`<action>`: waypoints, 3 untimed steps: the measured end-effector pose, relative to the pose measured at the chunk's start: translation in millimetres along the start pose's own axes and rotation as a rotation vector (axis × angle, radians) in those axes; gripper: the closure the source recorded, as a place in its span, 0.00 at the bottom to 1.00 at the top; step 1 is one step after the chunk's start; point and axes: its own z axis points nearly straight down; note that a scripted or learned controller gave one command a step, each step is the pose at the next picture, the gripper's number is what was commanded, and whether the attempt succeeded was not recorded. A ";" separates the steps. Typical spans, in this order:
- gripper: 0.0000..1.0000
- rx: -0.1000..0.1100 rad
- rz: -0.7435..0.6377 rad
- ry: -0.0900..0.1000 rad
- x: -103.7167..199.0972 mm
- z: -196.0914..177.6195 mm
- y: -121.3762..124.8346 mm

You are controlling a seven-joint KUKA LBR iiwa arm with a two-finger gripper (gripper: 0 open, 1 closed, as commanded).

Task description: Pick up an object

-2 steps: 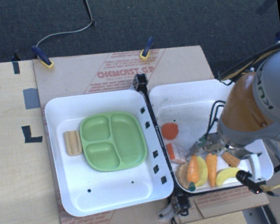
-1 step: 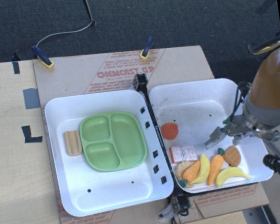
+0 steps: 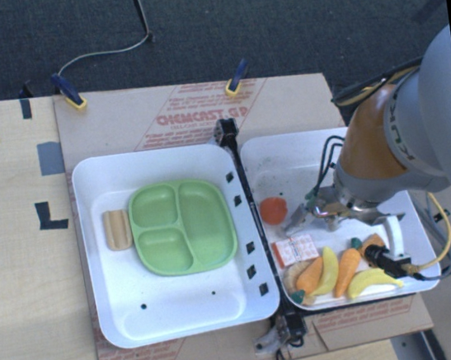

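Hovering in the right bin (image 3: 320,143), end effector (image 3: 317,208), finger state indiscernible, risks closing on nothing between red disc (image 3: 274,209) and packet (image 3: 294,249).

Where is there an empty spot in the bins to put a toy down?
The left bin has bare floor in front of the green plate. The right bin has bare floor behind the orange-red round toy. It is crowded at the near edge, where carrots, bananas and a small packet pile beside the gripper.
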 end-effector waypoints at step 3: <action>0.00 -0.004 0.000 -0.002 17.3 7.3 129.1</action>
